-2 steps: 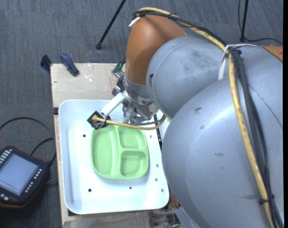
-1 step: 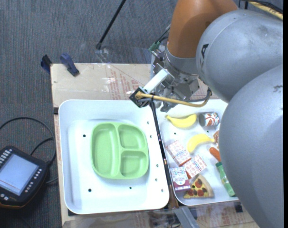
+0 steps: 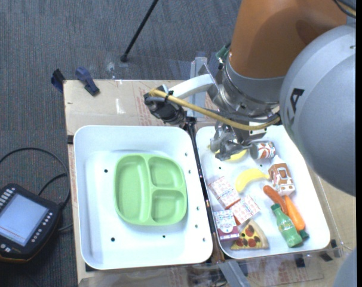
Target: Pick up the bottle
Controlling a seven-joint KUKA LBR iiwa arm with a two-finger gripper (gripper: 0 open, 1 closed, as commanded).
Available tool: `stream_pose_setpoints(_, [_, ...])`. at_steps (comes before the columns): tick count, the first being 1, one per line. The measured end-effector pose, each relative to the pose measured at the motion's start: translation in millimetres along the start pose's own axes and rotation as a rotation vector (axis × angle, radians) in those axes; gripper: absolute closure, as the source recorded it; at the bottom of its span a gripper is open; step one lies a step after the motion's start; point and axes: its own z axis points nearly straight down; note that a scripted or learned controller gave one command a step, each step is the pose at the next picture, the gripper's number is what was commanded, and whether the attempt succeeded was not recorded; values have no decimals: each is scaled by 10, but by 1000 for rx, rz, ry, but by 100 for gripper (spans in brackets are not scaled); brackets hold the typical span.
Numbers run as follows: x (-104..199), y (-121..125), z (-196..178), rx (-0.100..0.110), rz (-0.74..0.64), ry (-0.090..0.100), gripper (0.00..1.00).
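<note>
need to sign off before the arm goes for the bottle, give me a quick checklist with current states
1. Target in view: ok. The small green plastic bottle lies in the right white bin, near its front right corner.
2. Gripper over target: not ok. The gripper sits at the bin's far end, well away from the bottle.
3. Space around the bottle: not ok. The orange toy carrot lies right alongside it.
4. Something already held: cannot tell. A yellow toy piece sits right under the gripper.
5. Path along the bin: cannot tell. The yellow toy banana and small red and white cartons lie between gripper and bottle.
</note>
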Motion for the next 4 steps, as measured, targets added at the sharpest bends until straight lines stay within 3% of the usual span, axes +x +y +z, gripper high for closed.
stream_pose_setpoints(1, [-413,671,4,-1,-50,-3,100])
stream_pose_setpoints(2, [-397,438,2517,6,-7,-9,100])
stream_pose_setpoints(3, [-242,852,2130,6,-49,-7,100])
stream_pose_setpoints(4, [-497,1110,620,0,-3,-2,100])
